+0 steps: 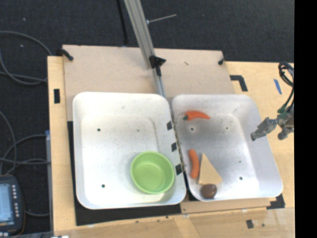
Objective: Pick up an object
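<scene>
Wooden bench [208,71], two white bins [89,108]

Left bin [99,114]: bowl [152,172] near its front right corner.
Right bin [257,167]: one carrot [196,115] by back left corner; another carrot [194,163], wedge [208,172], round lump [208,190] near front left corner.

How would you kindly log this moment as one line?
claw: over right bin edge | holds nothing | green bowl: left bin

a wooden bench [208,222] on dark, perhaps carpeted floor [49,14], cables [15,58] trailing left.
</scene>
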`<state>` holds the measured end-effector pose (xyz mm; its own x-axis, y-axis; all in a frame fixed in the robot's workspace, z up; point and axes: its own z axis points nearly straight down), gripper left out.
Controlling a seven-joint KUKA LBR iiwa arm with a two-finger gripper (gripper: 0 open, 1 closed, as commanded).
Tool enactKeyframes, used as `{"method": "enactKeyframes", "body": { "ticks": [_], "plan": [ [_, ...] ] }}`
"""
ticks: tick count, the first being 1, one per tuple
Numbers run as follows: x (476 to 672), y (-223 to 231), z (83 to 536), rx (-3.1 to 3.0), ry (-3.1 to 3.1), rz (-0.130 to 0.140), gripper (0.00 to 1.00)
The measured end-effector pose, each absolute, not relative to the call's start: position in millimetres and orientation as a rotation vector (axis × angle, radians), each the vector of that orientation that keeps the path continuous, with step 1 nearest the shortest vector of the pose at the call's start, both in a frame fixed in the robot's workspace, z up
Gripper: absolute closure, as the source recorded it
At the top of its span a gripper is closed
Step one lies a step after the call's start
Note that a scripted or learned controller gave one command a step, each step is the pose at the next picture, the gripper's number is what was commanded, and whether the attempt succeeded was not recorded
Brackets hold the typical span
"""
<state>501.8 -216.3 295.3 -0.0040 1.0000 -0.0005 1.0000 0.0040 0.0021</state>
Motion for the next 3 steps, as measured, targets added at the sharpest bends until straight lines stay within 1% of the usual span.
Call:
{"method": "enactKeyframes", "body": {
  "ticks": [1, 2, 3],
  "plan": [
    [501.9, -216.2, 295.3, 2.217, 2.224, 0.003, 0.00],
    [502.7, -221.5, 252.5, 2.223, 2.221, -0.005, 0.00],
    [500.9, -217.0, 190.9, 2.225, 2.223, -0.005, 0.00]
  ]
}}
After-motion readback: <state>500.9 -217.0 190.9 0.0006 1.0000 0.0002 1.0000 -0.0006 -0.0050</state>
